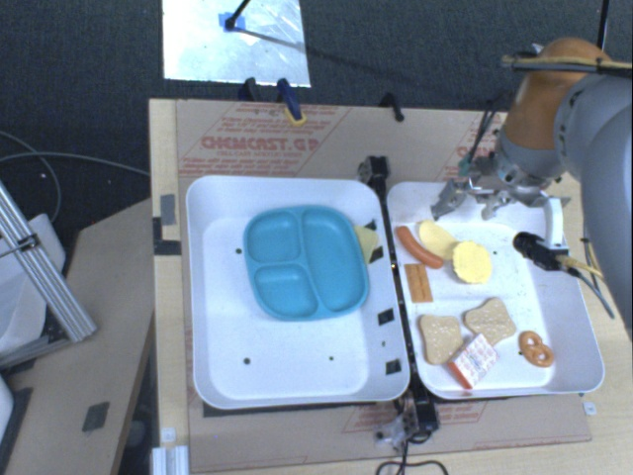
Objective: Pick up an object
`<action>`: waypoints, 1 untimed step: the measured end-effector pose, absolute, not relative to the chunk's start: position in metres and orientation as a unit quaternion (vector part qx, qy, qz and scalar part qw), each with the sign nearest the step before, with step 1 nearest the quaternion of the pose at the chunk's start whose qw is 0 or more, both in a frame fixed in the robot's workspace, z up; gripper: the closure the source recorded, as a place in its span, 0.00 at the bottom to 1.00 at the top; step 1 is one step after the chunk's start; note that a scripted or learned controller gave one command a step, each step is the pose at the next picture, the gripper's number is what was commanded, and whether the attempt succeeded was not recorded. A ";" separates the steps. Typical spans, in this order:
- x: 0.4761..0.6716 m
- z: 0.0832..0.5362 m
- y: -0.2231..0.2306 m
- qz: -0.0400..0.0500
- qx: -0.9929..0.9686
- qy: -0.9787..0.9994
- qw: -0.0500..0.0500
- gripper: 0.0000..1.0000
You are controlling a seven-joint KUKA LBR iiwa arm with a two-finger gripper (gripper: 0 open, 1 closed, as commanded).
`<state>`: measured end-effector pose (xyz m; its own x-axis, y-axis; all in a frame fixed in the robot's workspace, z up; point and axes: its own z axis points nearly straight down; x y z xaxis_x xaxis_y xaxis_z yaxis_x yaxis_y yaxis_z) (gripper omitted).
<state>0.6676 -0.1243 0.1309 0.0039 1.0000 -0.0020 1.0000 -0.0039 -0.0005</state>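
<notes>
Packet (476, 360): red and white, lay by the right bin's (591, 362) near edge, touching the bread.
Pretzel (535, 348): sat toward that bin's near right corner.
Bread: two slices (440, 336) (491, 319) lay side by side, just behind the packet.
Bacon (419, 283): a strip lay along the bin's left edge.
Hot dog (419, 247): lay aslant behind the bacon, touching a pale yellow piece (436, 236).
Yellow round (472, 262): rested mid-bin, just right of the hot dog.
Plate (305, 262): blue, three compartments, sat in the middle of the left bin (223, 359), a yellow bit (369, 239) at its right rim.
Gripper (476, 196): hung over the right bin's far edge, fingers spread, nothing between them.
</notes>
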 end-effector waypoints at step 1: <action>0.668 0.083 -0.193 -0.001 0.708 0.706 0.001 0.00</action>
<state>0.6676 -0.1932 0.0825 0.0032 1.0000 -0.0026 1.0000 -0.0032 0.0012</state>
